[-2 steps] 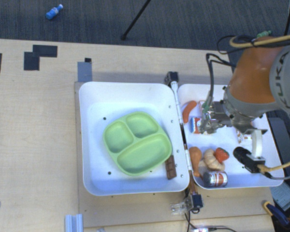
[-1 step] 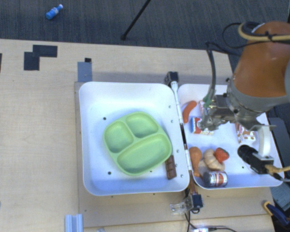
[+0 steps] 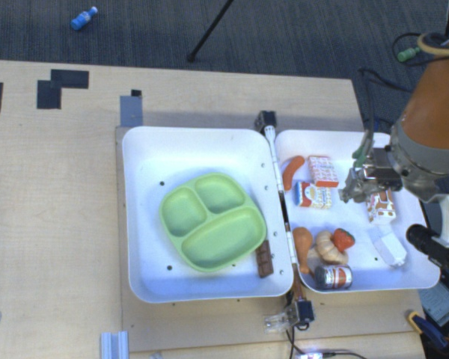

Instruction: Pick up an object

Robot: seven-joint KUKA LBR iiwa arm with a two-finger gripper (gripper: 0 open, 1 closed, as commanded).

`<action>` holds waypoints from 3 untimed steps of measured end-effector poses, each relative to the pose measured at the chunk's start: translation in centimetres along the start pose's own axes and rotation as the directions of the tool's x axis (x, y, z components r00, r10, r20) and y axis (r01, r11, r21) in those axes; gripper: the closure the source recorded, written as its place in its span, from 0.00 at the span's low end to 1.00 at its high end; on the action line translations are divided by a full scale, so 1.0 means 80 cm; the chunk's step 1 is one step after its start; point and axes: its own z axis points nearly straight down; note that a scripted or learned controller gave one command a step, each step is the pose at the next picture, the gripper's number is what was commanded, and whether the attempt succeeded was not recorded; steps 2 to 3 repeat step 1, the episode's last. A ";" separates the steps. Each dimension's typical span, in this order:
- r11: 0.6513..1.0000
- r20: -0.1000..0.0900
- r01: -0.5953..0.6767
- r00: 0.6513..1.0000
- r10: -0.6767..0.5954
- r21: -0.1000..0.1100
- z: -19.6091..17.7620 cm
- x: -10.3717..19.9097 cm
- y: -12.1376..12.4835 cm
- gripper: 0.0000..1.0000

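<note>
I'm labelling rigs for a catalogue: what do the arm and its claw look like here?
The arm is bulky and rounded: a broad orange band above a grey wrist section. Its claw is small, metallic grey, with dark fittings. Green and yellow cables loop behind the arm.

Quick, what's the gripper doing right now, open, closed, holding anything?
Gripper: over the right bin, above a bare patch beside the small cartons; nothing seen between its fingers, and open or closed cannot be told.

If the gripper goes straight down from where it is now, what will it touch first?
Probably the bare floor of the right bin, beside the small red-and-white packet; the gripper hangs over that gap, though depth is unclear.
</note>
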 end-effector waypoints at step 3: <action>1.000 0.000 0.001 1.000 -0.001 0.000 0.000 0.000 0.000 0.00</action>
